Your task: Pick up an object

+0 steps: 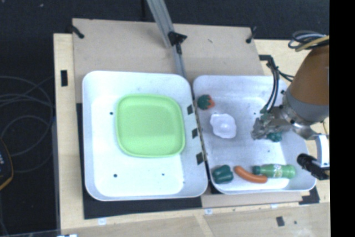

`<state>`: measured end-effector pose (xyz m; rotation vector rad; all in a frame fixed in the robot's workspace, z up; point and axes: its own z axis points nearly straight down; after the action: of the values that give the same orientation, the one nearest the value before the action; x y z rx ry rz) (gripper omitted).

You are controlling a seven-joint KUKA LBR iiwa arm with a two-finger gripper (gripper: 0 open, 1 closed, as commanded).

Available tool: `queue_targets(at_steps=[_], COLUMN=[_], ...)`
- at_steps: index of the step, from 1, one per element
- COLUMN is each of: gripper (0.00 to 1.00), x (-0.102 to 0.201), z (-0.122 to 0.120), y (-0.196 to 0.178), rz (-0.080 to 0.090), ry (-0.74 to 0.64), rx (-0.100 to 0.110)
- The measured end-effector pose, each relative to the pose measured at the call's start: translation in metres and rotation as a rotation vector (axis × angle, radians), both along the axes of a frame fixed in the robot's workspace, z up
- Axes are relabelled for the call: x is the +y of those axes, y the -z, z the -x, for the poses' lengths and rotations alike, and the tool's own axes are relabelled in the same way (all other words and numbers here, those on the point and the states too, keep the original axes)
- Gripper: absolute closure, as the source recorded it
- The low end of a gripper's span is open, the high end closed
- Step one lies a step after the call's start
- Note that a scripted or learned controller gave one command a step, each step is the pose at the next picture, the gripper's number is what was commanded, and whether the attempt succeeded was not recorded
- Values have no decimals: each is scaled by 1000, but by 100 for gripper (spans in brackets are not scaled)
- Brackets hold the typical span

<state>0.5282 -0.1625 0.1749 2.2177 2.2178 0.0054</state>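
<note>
At three o'clock of the right bin [244, 86], hovering gripper [268, 131], finger state impossible to tell, near a teal object [275, 136].

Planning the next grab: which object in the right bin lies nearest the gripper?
The green plastic bottle, lying on its side just below the gripper; the white cup sits farther left.

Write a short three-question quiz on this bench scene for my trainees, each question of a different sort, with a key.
1. True or false: the green plate lies in the left bin.
2. Which lies nearest the carrot? A) green bottle B) green plate C) clear cup
3. Fill in: the gripper hangs over the ____ bin.

Key: 1 true; 2 A; 3 right.
</note>
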Motion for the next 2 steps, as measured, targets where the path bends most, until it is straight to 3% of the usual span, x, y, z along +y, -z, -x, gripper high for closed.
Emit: queue_targets(at_steps=[1, 2], gripper=[100, 100], x=[5, 5], z=[6, 6], y=[-50, -43], rz=[0, 0], ry=[0, 1], rx=[1, 6])
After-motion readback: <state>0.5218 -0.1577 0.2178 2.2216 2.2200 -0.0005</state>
